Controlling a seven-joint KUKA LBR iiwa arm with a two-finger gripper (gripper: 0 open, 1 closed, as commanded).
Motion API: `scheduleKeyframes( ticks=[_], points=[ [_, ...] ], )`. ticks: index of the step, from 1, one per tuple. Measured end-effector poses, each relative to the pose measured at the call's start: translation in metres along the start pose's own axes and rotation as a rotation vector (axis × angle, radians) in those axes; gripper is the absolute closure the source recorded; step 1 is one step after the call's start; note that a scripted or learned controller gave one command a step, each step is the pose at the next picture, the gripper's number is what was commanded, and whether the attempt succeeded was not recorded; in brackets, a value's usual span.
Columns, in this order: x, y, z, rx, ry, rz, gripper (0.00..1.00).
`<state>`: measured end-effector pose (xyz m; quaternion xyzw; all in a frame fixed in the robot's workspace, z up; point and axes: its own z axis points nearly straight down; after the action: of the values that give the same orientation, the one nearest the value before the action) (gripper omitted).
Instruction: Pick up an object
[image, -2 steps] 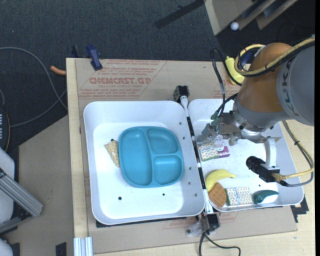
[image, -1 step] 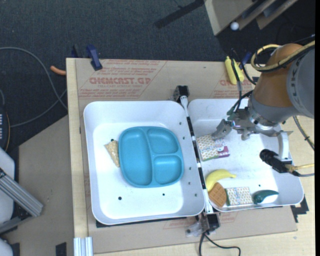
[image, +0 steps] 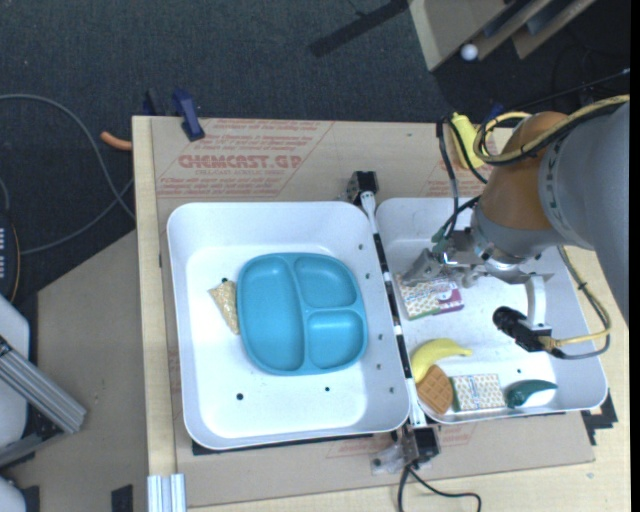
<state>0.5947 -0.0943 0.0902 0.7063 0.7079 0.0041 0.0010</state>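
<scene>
My gripper hangs over the upper left part of the right bin, just above a small colourful packet lying flat on the bin floor. Whether it touches the packet is unclear. Lower in the same bin lie a yellow banana, a round tan biscuit-like piece, a small patterned box and a teal and white object along the front wall.
The left bin holds a blue divided plate with a tan sponge-like piece by its left edge. A black divider rail runs between the bins. The grey arm covers the right bin's upper right.
</scene>
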Motion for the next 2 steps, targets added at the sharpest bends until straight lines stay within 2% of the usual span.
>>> scheduleKeyframes(
  ticks=[1,2],
  points=[
    [-0.005,-0.027,0.002,-0.003,-0.005,0.003,0.0],
    [-0.011,-0.026,-0.01,-0.009,-0.016,0.006,1.0]
  ],
)
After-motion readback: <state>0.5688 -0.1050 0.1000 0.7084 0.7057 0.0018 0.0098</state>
